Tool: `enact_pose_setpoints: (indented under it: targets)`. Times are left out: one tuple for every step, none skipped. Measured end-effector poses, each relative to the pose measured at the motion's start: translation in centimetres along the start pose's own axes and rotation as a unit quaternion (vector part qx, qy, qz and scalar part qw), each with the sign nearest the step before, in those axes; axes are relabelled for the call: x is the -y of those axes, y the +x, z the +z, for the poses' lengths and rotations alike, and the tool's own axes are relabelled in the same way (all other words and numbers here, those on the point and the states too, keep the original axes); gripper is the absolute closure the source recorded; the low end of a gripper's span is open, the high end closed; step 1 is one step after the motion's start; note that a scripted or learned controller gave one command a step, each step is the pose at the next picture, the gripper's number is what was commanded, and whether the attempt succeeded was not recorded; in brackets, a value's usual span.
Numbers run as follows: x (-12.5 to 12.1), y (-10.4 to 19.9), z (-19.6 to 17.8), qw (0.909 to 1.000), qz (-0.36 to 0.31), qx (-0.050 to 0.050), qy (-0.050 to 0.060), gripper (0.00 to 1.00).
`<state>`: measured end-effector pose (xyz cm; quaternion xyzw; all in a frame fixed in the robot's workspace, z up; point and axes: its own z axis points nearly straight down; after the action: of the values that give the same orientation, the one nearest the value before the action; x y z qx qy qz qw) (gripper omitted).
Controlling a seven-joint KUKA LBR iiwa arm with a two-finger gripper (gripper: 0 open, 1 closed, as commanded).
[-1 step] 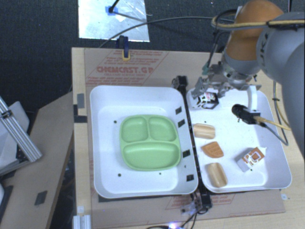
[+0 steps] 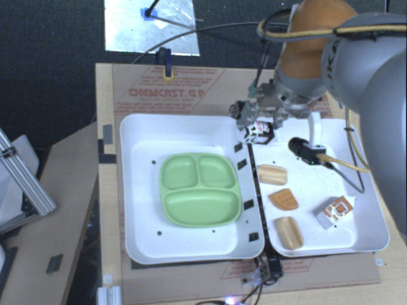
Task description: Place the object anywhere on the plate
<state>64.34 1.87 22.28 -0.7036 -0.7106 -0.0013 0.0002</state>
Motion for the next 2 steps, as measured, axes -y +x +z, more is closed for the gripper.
enact_pose_setpoints:
  targets:
    - [-0.8,4.4,-0.2,1.0000,0.000,0.000,-0.001,1.00]
    - [-1.8,9.1,0.1,1.0000,0.000,0.000,-0.001,1.00]
